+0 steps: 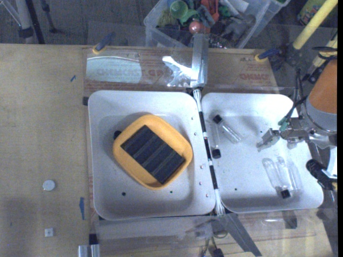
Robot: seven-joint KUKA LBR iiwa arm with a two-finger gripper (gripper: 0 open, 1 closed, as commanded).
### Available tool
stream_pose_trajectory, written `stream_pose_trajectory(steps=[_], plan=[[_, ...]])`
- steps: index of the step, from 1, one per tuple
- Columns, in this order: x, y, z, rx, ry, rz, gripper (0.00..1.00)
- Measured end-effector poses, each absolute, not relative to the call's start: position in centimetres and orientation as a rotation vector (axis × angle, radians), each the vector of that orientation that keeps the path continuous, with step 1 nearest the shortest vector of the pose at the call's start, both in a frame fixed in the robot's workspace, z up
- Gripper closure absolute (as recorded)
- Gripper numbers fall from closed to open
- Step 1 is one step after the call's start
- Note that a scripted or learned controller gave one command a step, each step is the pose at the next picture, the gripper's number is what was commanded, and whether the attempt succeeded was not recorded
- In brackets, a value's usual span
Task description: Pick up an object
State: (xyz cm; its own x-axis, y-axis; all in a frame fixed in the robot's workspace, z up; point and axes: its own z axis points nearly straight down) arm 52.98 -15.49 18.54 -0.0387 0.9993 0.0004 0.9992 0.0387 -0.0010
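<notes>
A yellow, rounded-square object with a black ribbed top (152, 151) lies tilted in the left bin (102, 197). In the right bin (252, 103) a small clear tube with a black cap (226, 128) lies near the dividing wall. A small black piece (216, 153) lies just below it. Two clear bottles lie side by side (281, 174) at the lower right, a black cap at their near end. My gripper (266, 141) reaches in from the right and hangs over the right bin's middle, above and left of the clear bottles.
A metal strip (199, 63) stands at the back between the bins. Behind the bench is a clear tub of colourful toys (214, 9). Bare wooden bench top (43, 116) lies to the left, with a small round disc (49, 185) on it.
</notes>
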Motion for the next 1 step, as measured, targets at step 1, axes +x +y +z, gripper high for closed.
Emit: stream_pose_trajectory(steps=[1], plan=[[47.92,-11.76,17.12,-1.95,-2.46,0.0,0.0]])
